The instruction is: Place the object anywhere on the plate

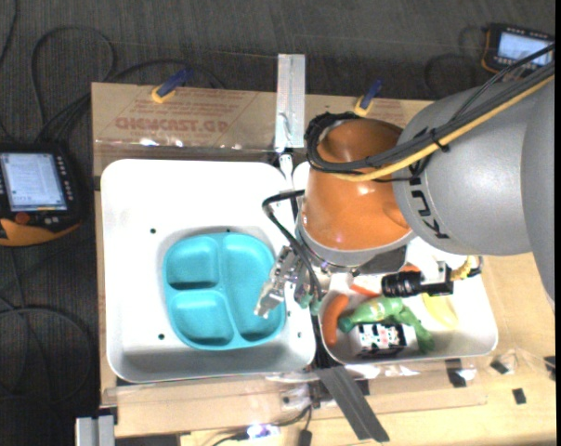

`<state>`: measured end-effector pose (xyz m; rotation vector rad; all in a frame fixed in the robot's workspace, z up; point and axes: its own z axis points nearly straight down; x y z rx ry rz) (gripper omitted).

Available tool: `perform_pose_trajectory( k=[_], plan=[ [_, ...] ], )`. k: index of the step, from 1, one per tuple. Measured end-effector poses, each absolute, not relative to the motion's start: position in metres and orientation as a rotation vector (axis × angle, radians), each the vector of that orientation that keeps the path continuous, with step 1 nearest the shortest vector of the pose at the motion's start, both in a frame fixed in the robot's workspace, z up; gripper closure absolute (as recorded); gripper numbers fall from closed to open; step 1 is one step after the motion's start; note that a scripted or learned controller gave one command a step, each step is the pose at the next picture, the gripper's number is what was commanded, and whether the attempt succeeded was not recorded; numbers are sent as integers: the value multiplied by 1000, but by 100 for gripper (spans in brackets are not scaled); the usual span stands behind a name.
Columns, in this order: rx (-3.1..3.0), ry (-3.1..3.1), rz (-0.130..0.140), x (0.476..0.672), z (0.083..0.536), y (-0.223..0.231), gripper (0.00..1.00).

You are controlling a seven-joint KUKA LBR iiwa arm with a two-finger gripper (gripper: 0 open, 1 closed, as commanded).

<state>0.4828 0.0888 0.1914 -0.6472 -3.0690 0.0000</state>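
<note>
Grey KUKA arm w/ orange wrist band (355, 193) sits nearest the lens, reaching in from 3 o'clock and hiding much of the right bin. Left shallow white bin (132, 249) holds the turquoise three-compartment plastic plate (215, 286) flat, prob. so anything lands easily. Right white bin (485, 328) keeps the clutter: green soft item (392, 316), black-and-white box (383, 339), orange piece (331, 319). Two-finger gripper (273, 295) hovers at the plate's 3 o'clock rim; can't tell finger state or whether it carries the object.
</note>
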Motion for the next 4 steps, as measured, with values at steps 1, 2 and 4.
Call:
perform_pose_trajectory(
  k=[1,2,4],
  plan=[
    [-780,-3045,-1,593,242,85,100],
    [-785,-3039,3,518,164,117,100],
    [-615,-3086,-18,485,114,138,100]
  ],
)
